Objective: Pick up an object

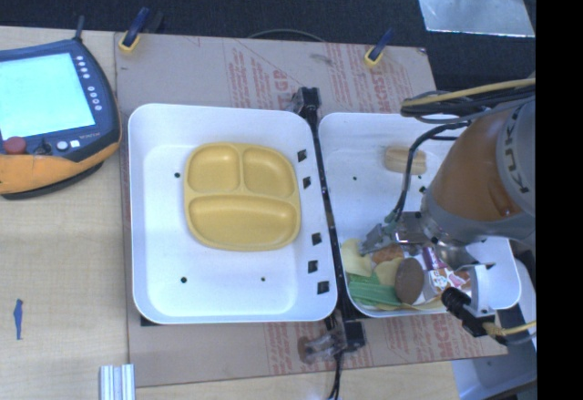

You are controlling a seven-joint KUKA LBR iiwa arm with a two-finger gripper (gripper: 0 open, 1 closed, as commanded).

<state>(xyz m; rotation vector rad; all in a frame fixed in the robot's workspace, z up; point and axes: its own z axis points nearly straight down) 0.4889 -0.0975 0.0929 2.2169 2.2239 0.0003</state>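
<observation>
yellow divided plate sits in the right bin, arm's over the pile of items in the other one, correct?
Not quite. The camera view shows the yellow divided plate lying in the left bin, not the right. The arm is over the pile of items in the other one, the right bin, as you said.

A robotics lab: teach pendant (53, 116), cardboard-covered bench (273, 70) with clamps (135, 29), 2 white bins (150, 207).

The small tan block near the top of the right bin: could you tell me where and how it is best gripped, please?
Grip the tan block across its short sides, coming straight down from above. It lies flat and alone on the right bin floor, its long axis left to right, apart from the pile.
</observation>
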